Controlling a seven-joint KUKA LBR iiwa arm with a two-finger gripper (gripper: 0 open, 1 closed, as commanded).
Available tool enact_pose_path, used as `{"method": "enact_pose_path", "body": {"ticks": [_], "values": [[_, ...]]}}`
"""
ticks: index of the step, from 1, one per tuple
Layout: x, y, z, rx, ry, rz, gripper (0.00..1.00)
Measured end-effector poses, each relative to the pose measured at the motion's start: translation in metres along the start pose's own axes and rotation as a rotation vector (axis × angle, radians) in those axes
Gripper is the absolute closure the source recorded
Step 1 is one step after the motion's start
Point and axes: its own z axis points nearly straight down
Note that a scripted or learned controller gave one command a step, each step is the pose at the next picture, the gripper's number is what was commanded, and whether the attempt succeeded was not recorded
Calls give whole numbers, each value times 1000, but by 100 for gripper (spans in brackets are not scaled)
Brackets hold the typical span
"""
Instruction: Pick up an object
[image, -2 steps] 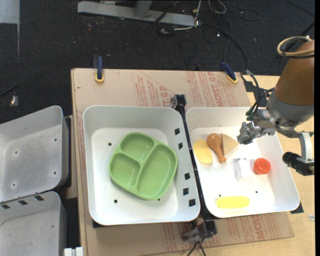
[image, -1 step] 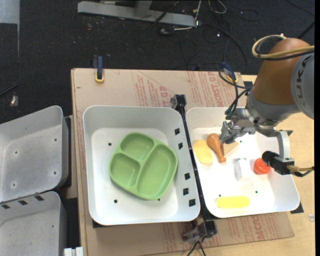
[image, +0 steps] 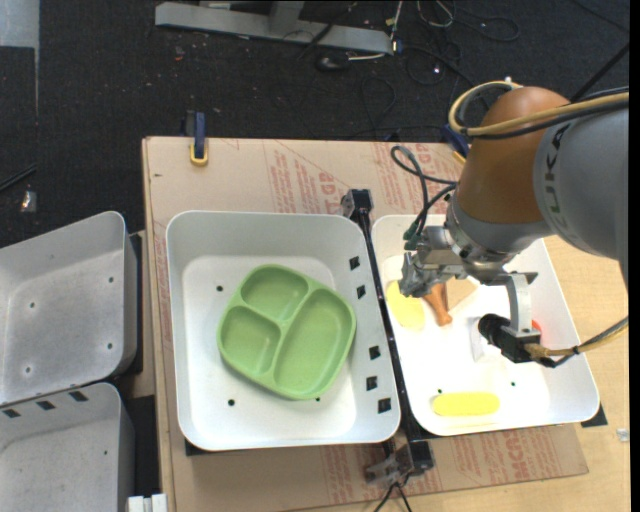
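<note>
Red mirrored lettering (image: 325, 185) on cardboard, unreadable.

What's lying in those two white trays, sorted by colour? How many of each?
Green: 1, the divided plate in the left tray
Yellow: 2, a pale yellow piece and a bright yellow piece
Orange: 1, a carrot-like piece
Total: 4 that I can make out
</note>
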Motion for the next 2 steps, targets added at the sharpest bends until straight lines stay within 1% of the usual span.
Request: {"method": "enact_pose_path", "body": {"ticks": [1, 2], "values": [[56, 1, 3, -2, -1, 0, 100], [107, -9, -16, -3, -1, 0, 100]]}}
